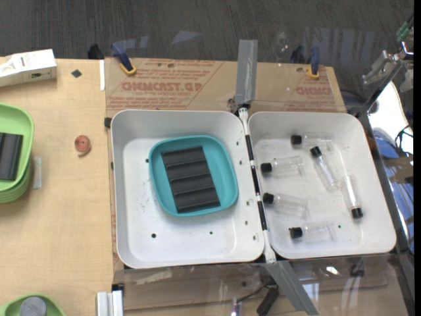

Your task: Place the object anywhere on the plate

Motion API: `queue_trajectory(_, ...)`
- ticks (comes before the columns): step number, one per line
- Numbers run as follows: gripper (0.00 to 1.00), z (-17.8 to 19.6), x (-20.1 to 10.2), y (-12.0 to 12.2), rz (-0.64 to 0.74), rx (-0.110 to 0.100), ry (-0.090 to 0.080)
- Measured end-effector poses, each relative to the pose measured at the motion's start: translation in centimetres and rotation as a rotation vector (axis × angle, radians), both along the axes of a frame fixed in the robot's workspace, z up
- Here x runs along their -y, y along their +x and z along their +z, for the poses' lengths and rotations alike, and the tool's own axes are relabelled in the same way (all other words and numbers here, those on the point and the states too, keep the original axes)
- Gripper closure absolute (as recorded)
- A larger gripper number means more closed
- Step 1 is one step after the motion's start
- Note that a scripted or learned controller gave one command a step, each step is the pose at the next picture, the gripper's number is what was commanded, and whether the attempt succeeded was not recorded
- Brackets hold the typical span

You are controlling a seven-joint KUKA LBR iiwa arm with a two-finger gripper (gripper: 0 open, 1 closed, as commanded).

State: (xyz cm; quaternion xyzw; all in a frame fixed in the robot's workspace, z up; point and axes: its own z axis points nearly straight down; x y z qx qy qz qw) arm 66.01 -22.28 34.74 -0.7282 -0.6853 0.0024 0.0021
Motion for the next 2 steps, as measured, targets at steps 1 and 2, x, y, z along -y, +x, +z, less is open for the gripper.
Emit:
queue_trajectory(1, 0.0, 2.3, -0.2, 0.0, -0.064, 0.002, -0.001)
queue_trajectory(2, 0.0, 3.5, -0.4, 0.0, -0.069, 0.001, -0.001)
